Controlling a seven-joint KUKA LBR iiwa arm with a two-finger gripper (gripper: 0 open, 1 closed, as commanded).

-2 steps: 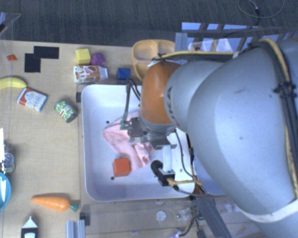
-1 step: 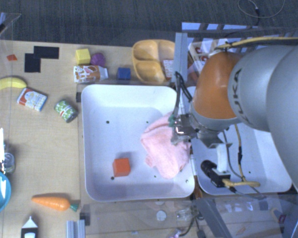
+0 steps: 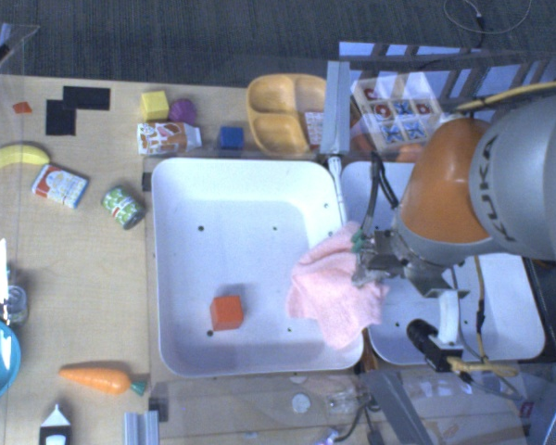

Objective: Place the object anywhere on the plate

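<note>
A grey-and-orange arm's gripper (image 3: 371,265) pinches a pink cloth (image 3: 332,295) draped over the left white bin's (image 3: 232,193) right rim; an orange block (image 3: 227,312) lies inside, on a wooden bench (image 3: 74,276)

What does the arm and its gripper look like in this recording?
The arm is bulky, with rounded grey casings, a wide orange band above the wrist and dark KUKA lettering on the grey shell. Black cables run down to the wrist. The gripper is a small dark metal assembly.
</note>
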